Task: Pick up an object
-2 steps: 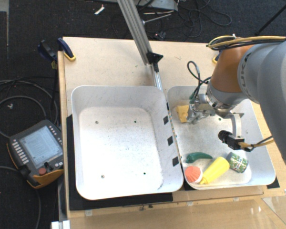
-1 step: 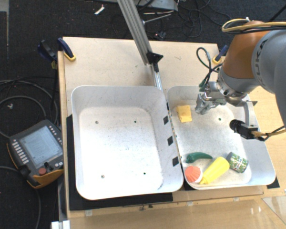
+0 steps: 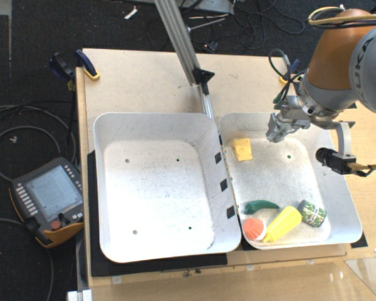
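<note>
The right bin (image 3: 338, 196) holds a yellow block (image 3: 242, 149) near its back left. Along its front lie a green curved piece (image 3: 261, 206), an orange-red round piece (image 3: 254, 229), a yellow bottle-shaped object (image 3: 283, 223) and a small green patterned can (image 3: 313, 214). My gripper (image 3: 277, 132) hangs over the back of the right bin, a little right of the yellow block and apart from it. Nothing shows between its fingers.
The left bin (image 3: 113, 130) lies beside the right one, with a row of black clips (image 3: 224, 184) along the shared edge. A slanted metal rail (image 3: 178, 33) runs from the back to the bins. A teach pendant (image 3: 47, 196) lies off the bench at left.
</note>
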Motion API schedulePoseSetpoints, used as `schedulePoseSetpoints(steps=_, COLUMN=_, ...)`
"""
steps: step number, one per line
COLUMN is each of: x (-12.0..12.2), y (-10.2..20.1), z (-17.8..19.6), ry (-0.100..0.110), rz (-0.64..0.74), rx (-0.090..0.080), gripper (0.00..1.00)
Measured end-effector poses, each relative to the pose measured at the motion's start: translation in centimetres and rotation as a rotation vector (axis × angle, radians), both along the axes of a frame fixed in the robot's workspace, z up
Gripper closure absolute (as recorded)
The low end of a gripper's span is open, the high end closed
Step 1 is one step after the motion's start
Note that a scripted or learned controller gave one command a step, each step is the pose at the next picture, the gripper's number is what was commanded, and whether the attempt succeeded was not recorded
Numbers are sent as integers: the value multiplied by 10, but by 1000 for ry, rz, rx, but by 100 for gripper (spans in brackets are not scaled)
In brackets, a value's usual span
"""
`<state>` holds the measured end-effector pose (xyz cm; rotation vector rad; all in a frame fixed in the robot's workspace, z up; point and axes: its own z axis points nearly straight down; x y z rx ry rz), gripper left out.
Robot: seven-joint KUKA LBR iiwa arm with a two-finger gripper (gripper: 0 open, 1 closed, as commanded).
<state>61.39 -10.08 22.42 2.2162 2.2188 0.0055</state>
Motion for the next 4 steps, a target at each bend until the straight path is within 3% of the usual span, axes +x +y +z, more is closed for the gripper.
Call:
schedulePoseSetpoints(steps=1, x=1, y=0, z=17, ry=3, rz=1, rx=1, gripper=100)
schedulePoseSetpoints(steps=4, x=-10, y=184, z=5, ry=8, rz=8, rx=4, gripper=100)
